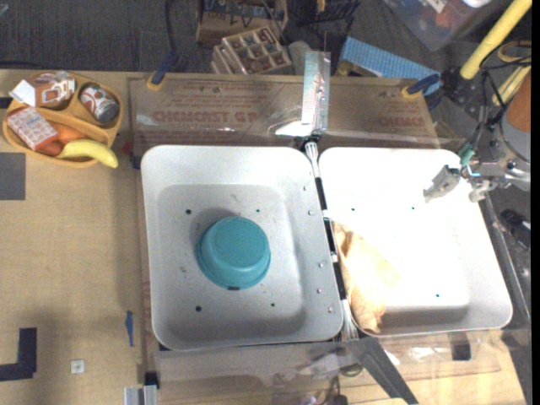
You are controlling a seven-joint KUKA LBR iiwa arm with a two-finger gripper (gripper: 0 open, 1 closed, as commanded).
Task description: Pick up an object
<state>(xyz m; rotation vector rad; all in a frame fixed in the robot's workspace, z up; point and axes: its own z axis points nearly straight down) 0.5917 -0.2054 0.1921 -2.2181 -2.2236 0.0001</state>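
A teal bowl point(234, 251) lies upside down in the middle of the left bin point(169, 175). A crumpled tan cloth point(361, 277) rests against the left wall of the right bin point(405, 175), reaching down to its front corner. My gripper point(456, 191) hovers over the right bin's far right corner, well away from both the cloth and the bowl. Its fingers point(437, 184) are spread open with nothing between them.
The arm point(510, 171) comes in past the right bin's right rim. A yellow tray with a banana and snack packs point(63, 121) sits on the bench at the far left. Boxes and cables lie behind the bins.
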